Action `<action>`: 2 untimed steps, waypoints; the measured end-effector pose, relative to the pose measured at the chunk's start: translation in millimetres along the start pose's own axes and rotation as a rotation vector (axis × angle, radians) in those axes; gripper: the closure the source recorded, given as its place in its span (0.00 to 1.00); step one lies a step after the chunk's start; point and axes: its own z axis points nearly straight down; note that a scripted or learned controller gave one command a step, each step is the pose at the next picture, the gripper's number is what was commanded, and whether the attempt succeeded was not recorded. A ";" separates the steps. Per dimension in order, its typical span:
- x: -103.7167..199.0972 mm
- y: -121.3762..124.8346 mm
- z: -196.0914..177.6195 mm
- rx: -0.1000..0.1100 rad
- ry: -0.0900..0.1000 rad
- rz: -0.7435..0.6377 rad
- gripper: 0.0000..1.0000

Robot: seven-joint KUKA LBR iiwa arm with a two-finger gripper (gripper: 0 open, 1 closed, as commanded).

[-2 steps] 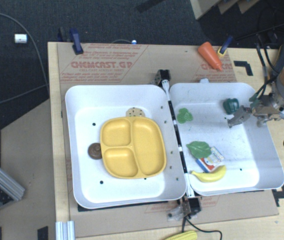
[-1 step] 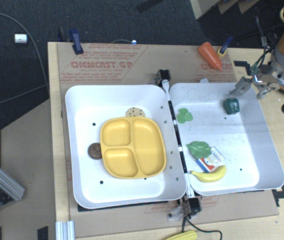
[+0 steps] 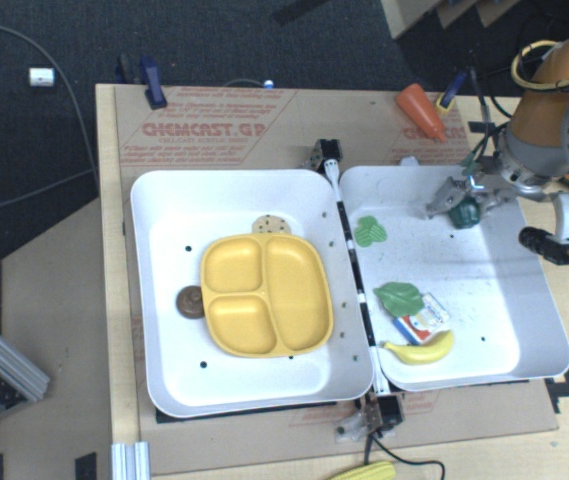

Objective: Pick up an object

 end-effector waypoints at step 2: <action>72.6 -13.3 -33.7 -0.010 -0.017 0.003 1.00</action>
